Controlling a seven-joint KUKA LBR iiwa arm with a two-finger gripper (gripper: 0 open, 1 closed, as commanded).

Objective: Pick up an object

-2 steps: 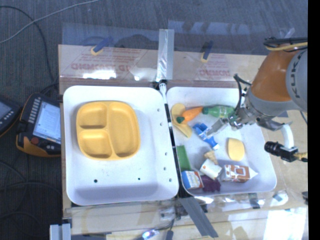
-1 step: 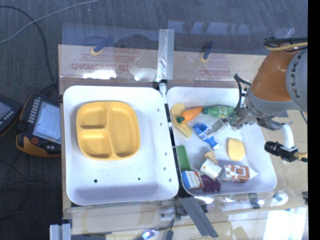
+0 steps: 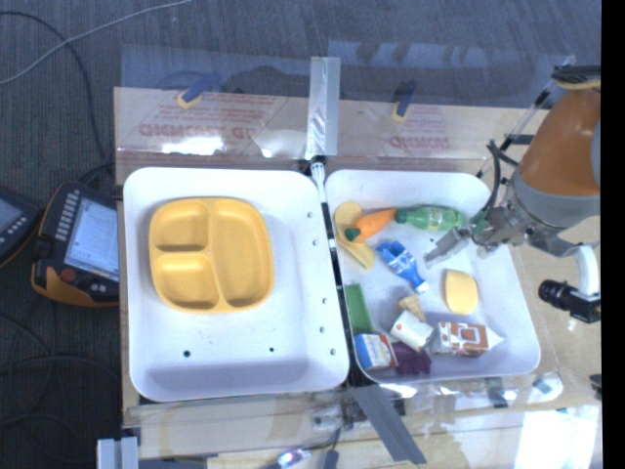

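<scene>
Gripper [image 3: 451, 243] poised over right bin [image 3: 518, 311], finger state indeterminate — nearest candidate, green bottle [image 3: 427, 218], lying just left and slightly beyond, long axis left-to-right, neck toward carrot [image 3: 374, 224].

**Arm over the right bin, objects scattered below**

I see the grey arm [image 3: 562, 164] with its orange band reaching in from the right, and the gripper [image 3: 451, 243] hangs low over the right bin [image 3: 508, 306], near its back right part. I can't make out its fingers clearly. Just beside the gripper lies a green bottle [image 3: 427, 218], with a toy carrot [image 3: 374, 223] and a banana [image 3: 354, 244] to its left. A blue-and-white packet [image 3: 402, 263] sits mid-bin, a yellow lemon-like piece [image 3: 461, 291] close to it. Toward the front edge I see a small carton [image 3: 463, 338], a white block [image 3: 412, 331], and purple grapes [image 3: 413, 362]. The left bin [image 3: 176, 360] holds a yellow divided tray [image 3: 210, 253].
</scene>
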